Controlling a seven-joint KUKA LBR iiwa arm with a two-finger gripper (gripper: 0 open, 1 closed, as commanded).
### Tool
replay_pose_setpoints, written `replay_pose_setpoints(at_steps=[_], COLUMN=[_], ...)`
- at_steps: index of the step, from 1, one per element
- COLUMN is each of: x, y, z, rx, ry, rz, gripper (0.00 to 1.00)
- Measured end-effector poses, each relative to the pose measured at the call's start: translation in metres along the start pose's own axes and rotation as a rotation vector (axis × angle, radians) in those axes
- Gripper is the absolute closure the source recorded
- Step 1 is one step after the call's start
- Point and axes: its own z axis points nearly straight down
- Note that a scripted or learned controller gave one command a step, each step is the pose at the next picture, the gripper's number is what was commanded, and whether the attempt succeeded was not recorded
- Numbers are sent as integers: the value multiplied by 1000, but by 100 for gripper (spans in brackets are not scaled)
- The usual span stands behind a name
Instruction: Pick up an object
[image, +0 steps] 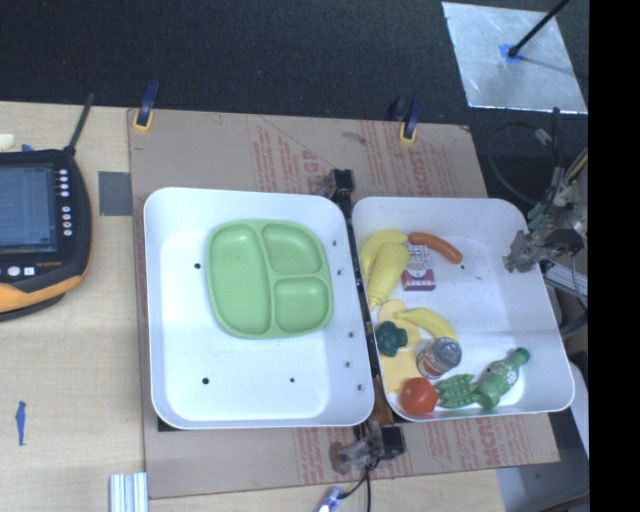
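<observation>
Toy hot dog (436, 246), the likeliest of the loose items for a first grasp: lying in the upper middle of the right bin (490, 300), long axis slanting from upper left down to lower right, touching nothing but a small red-and-white packet (420, 271) just below it. Beside these, against the bin's left wall, a yellow corn-like piece (383, 262); lower down, a banana (430, 322), a dark green broccoli (389, 339), a small can (440, 355), a red tomato (419, 396), a green leafy piece (459, 390) and a green bottle (503, 374), packed close along the lower edge.

Gripper (523, 253): at the bin's right rim, level with the hot dog and well apart from it, bare white floor between. Hot dog therefore to the gripper's left in the camera view, on almost the same horizontal line; judged approach a reach leftward across open floor, fingers best set across the slanted long axis rather than along it.

Hard to make out: the gripper itself, a dark tangle against the rim, spread of its tips impossible to tell, nothing visible held. Arm cut off at the frame's right. Left bin (175, 300): 1 green divided plate (268, 277), 3 compartments, no part in this move.
</observation>
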Motion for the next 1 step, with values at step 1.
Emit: replay_pose_setpoints(at_steps=[1], x=[0], y=[86], z=[100], rx=[5], ry=[2], rz=[-1], gripper=[0])
